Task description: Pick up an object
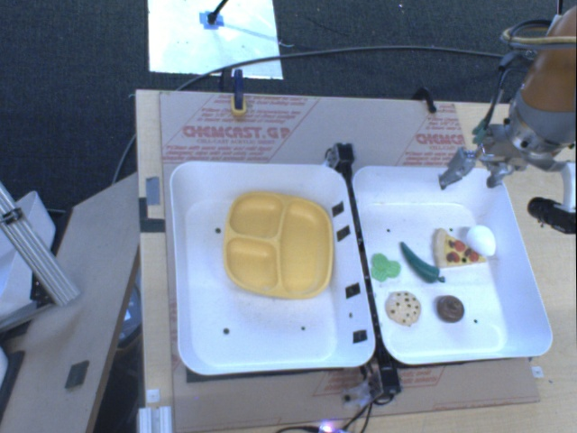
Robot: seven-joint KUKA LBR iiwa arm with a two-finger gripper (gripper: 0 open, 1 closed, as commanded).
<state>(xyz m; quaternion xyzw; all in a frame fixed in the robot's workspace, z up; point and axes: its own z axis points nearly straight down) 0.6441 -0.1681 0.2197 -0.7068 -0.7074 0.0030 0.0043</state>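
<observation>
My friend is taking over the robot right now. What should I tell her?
Gripper: fingers open, holding nothing, above the far edge of the right bin.
In that bin: pizza slice, egg, green pepper, green leaf, cookie, brown donut.
Left bin: yellow tray.
Done: nothing picked up yet.
Left: come down on one item, grip, lift.

Two white bins sat on the tabletop: the left bin (194,332) and the right bin (514,332). The left bin held one yellow tray (278,244). The right bin held six items: one egg (480,240), one pizza slice (453,249), one green pepper (419,262), one green leaf (385,267), one cookie (403,308), and one brown donut (450,308).
</observation>
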